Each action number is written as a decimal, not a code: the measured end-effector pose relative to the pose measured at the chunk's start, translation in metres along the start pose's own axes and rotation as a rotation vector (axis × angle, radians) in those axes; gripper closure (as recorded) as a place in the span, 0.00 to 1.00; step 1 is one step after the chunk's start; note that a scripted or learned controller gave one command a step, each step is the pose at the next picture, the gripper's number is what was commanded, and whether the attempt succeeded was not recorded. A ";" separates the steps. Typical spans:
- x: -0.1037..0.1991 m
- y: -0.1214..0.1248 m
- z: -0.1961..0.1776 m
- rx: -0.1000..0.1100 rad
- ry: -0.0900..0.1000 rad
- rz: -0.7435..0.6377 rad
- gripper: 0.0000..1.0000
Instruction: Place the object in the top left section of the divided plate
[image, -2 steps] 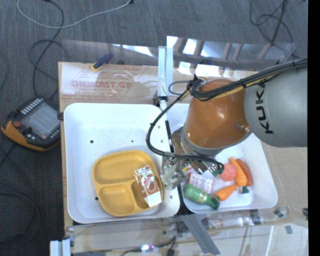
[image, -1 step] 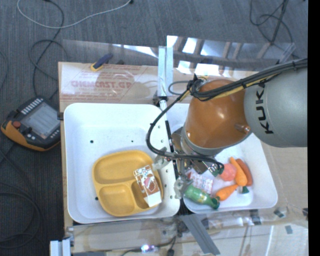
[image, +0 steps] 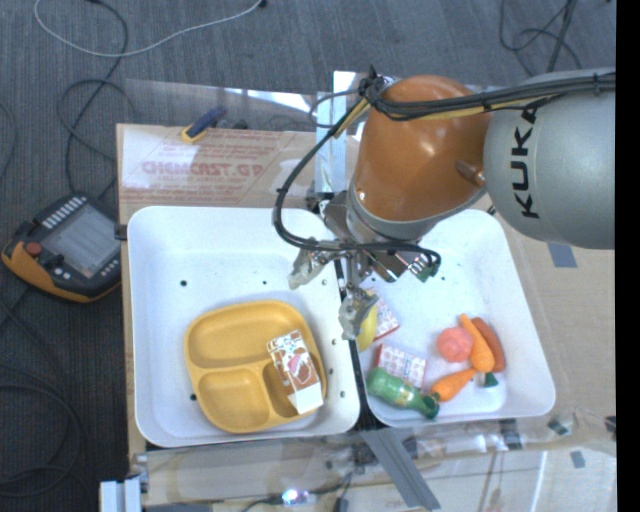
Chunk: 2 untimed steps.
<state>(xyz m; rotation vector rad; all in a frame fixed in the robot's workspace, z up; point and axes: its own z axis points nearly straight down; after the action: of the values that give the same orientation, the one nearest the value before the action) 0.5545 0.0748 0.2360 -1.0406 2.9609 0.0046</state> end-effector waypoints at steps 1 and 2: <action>0.092 -0.027 0.053 -0.002 0.005 -0.182 0.00; 0.090 -0.027 0.045 -0.004 0.002 -0.180 1.00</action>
<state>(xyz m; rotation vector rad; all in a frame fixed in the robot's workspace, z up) 0.5009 -0.0021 0.1902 -1.3041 2.8582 0.0090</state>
